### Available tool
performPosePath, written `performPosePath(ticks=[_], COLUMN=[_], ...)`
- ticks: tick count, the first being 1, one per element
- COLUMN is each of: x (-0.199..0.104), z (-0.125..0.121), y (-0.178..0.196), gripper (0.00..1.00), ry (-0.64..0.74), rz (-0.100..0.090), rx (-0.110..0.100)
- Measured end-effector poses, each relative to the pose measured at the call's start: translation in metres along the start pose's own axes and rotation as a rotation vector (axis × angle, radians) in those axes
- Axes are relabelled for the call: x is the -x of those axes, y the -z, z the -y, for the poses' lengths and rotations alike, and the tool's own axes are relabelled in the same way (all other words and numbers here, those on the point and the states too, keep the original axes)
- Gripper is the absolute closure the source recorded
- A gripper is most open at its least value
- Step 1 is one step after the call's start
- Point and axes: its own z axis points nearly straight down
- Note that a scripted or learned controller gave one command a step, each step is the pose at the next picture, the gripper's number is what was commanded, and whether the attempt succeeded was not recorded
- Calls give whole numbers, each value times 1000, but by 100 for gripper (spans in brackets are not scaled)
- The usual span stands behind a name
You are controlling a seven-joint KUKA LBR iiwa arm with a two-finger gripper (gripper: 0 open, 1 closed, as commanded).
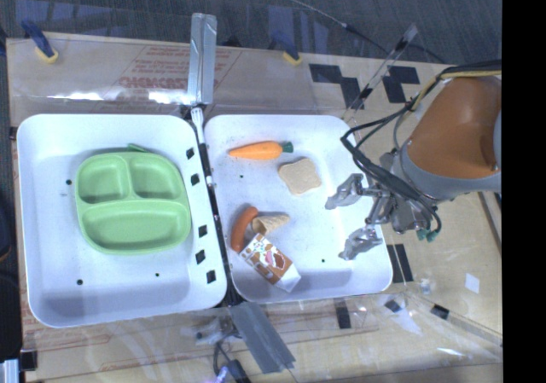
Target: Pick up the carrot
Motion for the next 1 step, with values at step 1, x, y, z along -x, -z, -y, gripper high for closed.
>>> performPosePath(ticks=[1], x=[105], z=[-16], y=[-110], gripper=[0], ry=[-197], rz=[15], rx=[-3])
